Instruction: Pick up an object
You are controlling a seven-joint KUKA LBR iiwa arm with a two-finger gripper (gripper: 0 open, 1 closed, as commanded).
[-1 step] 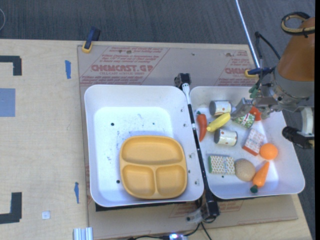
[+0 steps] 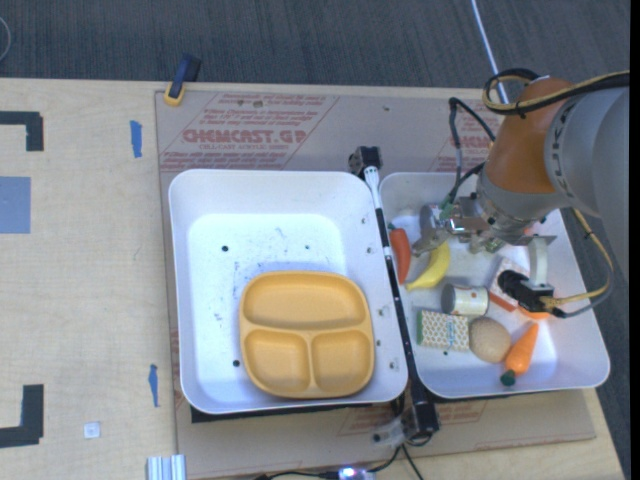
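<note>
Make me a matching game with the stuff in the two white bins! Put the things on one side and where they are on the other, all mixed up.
Things:
1. yellow tray
2. banana
3. potato
4. carrot

Places:
A. right bin, near its front right corner, next to the potato
B. left bin, by itself
C. right bin, just under the claw
D. right bin, between the sponge and the carrot

Pairs: 1-B, 2-C, 3-D, 4-A
</note>
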